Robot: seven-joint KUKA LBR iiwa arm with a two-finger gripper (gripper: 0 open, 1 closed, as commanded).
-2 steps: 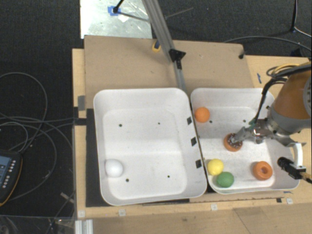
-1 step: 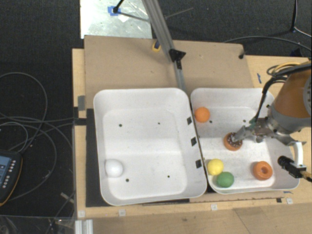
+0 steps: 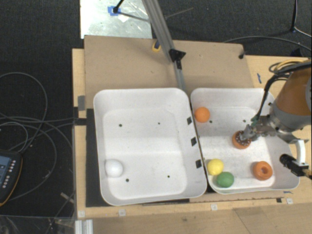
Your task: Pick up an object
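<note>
Spanning tan bench (image 3: pixel 204 62), dark carpet (image 3: pixel 39 28)

From my feed, the arm (image 3: pixel 292 99) is cut off by the right edge. The gripper (image 3: pixel 245 135) sits over a brown ring-shaped object (image 3: pixel 240 141), covering its top, so I can't judge contact. A handheld pendant (image 3: pixel 8 174) is clipped at the left edge.

Arm (image 3: pixel 292 99) low, wrist tilted leftward
</note>
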